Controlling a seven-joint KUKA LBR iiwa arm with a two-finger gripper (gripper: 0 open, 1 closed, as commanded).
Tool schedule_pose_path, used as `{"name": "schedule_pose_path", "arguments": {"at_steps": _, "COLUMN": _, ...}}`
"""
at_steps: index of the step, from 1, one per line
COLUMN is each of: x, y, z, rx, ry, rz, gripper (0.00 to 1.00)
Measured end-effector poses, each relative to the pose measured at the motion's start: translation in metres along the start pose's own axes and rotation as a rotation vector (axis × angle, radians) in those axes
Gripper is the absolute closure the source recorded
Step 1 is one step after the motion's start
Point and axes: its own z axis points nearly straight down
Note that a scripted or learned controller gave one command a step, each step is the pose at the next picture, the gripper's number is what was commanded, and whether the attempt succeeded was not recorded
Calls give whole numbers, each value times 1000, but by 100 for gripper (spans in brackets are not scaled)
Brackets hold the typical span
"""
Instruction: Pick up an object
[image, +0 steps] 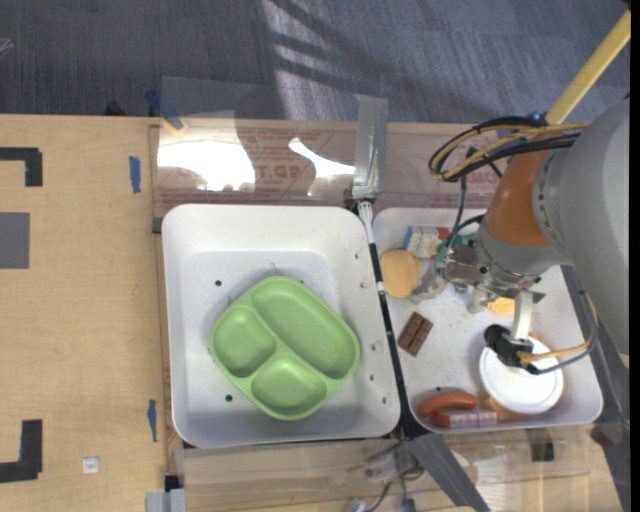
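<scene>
My gripper (455, 285) is low in the right bin (585, 330), under the arm's orange band. It sits just right of a round yellow object (399, 272). A small colourful box (424, 240) lies just behind it. A brown chocolate bar (414, 333) lies in front and to the left. A piece of something orange-yellow (503, 305) peeks out beside the gripper's right side. The arm hides what lies directly beneath the gripper.
A white round tub (520, 380) with a black cable end across it sits at the right bin's front. A red sausage (447, 403) lies along the front wall. The left bin (190, 250) holds a green divided plate (285, 346).
</scene>
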Motion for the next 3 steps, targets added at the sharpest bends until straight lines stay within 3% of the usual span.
{"name": "schedule_pose_path", "arguments": {"at_steps": 1, "x": 0, "y": 2, "z": -10, "rx": -1, "ry": -1, "rz": -2, "gripper": 100}}
{"name": "schedule_pose_path", "arguments": {"at_steps": 2, "x": -50, "y": 27, "z": -1, "rx": -4, "ry": -2, "rz": -273, "gripper": 100}}
{"name": "schedule_pose_path", "arguments": {"at_steps": 3, "x": -56, "y": -5, "z": -39, "rx": 5, "ry": 1, "rz": -591, "gripper": 100}}
